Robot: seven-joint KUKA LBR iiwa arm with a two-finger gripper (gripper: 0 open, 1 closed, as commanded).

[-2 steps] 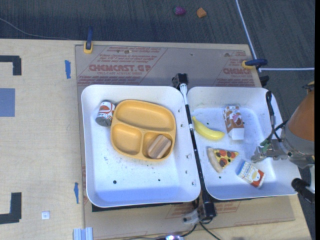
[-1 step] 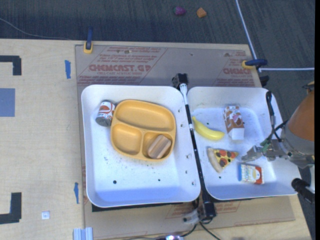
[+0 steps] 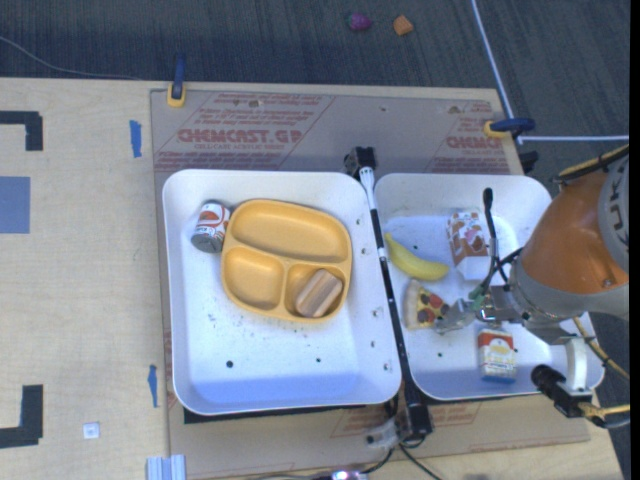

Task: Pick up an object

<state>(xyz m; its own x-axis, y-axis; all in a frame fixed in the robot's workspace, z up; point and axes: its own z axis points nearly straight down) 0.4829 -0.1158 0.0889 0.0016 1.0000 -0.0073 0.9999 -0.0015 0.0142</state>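
Gripper [image 3: 455,317] sat low in right bin [image 3: 432,196], pizza slice [image 3: 427,307] just left; finger state unclear, can't tell.

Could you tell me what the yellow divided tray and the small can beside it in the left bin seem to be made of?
The yellow divided tray looks like moulded plastic: uniform colour, rounded compartment walls, soft sheen. The small can appears to be metal with a printed red and white label; its rim glints slightly, though it is too small to be certain.

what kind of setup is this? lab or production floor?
Most likely a robotics lab test bench, not production. Two white bins sit on a Chemcast-printed board clamped to a wooden bench, holding toy food such as a banana and a yellow divided plate. Carpet and loose cables surround it.
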